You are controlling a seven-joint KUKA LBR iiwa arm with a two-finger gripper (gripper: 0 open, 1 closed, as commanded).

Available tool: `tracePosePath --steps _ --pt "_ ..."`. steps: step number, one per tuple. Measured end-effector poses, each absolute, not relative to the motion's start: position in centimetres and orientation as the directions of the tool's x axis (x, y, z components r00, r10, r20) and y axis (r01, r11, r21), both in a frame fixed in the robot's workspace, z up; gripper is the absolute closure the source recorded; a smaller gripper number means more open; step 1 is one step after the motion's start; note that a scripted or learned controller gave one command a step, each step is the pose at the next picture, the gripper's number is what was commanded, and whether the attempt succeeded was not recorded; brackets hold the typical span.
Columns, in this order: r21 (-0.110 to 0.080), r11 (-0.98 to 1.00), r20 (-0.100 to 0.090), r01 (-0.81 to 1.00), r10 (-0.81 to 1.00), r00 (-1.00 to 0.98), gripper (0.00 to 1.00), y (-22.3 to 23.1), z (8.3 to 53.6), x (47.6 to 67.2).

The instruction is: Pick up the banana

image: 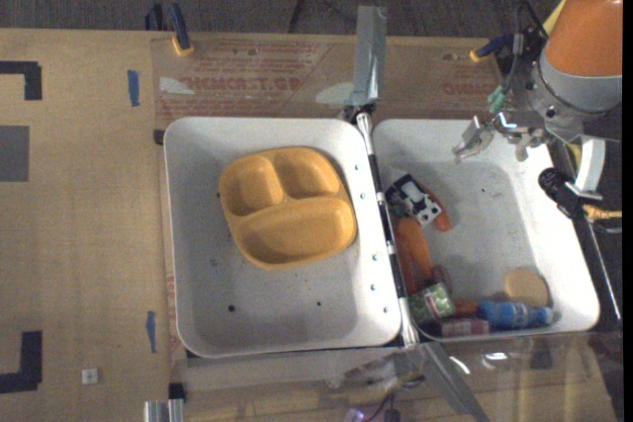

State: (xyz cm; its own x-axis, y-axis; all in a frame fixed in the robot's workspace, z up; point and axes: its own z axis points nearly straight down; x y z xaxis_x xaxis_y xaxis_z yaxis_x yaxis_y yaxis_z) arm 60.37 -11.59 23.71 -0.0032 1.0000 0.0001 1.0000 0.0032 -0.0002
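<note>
Overhead, pincer (495, 135) over right bin's (495, 212) far side, spread unclear, banana indistinct among toys (431, 299).

divided plate (287, 208) in left bin (198, 311); bottle (512, 314) in right bin (495, 203)

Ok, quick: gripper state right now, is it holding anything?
Gripper: over the right bin's upper edge, nothing visible between its fingers; open or shut cannot be told.

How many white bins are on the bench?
2. The left bin holds a yellow divided plate. The right bin holds several small items, below the gripper.
</note>
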Motion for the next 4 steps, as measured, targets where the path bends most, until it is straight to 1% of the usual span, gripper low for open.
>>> tracePosePath --steps 1,2,3,4 --pt "-0.001 -0.078 0.0 0.997 0.997 0.078 0.0 -7.0 21.4 52.8" --pt "0.001 -0.171 0.0 0.985 0.985 0.171 0.0 -3.7 20.1 57.8" --pt "-0.004 -0.39 -0.001 0.921 0.921 0.39 0.0 5.7 18.4 55.9" --pt "0.021 -0.274 0.0 0.962 0.962 0.274 0.0 9.7 12.7 54.5"
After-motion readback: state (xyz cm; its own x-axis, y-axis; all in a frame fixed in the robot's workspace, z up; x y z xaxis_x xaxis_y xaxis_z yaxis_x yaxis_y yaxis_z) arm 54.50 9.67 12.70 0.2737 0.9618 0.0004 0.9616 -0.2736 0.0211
